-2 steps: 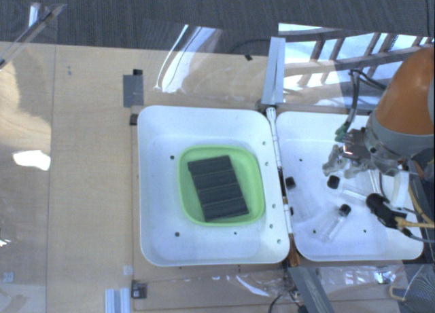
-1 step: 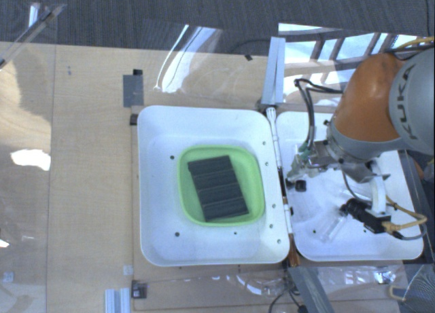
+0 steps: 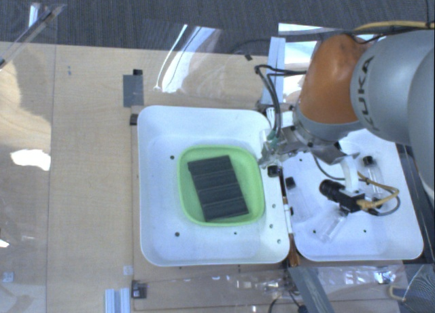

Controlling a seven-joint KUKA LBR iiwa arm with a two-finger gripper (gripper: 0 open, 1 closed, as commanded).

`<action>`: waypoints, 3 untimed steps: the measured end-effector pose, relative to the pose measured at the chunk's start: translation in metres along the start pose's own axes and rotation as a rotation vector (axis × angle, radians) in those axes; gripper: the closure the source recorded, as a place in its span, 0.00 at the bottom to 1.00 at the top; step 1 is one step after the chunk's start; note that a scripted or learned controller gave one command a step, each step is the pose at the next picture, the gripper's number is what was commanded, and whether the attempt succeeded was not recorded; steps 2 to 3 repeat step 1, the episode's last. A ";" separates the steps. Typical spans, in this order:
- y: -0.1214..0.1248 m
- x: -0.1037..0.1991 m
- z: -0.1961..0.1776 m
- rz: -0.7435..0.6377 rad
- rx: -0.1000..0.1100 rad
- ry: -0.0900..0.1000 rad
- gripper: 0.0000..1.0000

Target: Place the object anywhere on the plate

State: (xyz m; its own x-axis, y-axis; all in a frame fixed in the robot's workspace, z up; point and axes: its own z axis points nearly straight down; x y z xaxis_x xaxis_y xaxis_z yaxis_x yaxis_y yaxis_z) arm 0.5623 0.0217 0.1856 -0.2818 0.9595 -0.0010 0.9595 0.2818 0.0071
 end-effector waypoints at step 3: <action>0.000 -0.001 0.000 0.001 0.000 0.000 0.00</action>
